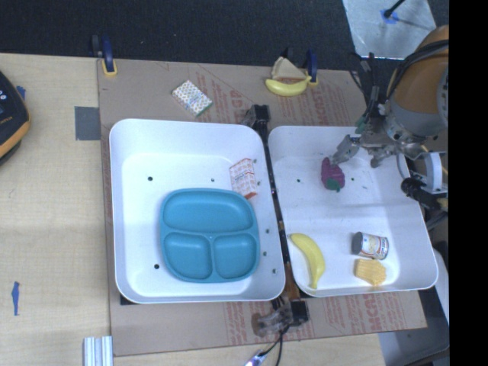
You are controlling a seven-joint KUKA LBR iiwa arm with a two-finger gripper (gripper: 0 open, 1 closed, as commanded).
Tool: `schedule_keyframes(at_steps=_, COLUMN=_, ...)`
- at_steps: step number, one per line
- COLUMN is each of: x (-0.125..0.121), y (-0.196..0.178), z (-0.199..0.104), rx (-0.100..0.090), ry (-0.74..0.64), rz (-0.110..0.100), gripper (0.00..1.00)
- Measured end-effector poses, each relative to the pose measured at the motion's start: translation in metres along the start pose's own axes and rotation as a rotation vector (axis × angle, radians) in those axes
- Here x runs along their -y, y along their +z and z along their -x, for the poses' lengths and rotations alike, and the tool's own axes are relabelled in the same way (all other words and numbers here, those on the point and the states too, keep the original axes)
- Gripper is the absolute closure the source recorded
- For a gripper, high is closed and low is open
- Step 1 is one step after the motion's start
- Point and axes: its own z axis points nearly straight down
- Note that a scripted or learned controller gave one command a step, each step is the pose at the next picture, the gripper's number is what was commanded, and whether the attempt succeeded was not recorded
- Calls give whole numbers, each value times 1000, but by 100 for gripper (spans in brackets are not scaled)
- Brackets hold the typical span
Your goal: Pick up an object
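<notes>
In the right bin (404, 204), a small purple object (332, 174) lies near the far wall. My gripper (361, 154) hovers just right of and above it, open, with its fingers spread and nothing between them. A yellow banana (309, 259) lies at the bin's near left. A small can (370, 245) on its side and a yellow block (370, 271) sit at the near right.
The left bin (130, 204) holds a blue divided plate (210, 233) and a red-and-white packet (244, 178). Beyond the bins on the cardboard lie a second banana (288, 85) and a patterned square (191, 97). A black and yellow device (9, 117) sits at the far left.
</notes>
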Motion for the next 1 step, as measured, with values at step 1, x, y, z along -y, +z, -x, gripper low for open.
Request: schedule_keyframes(at_steps=1, x=4, y=53, z=-19, rx=-1, ry=1, rz=-1, gripper=0)
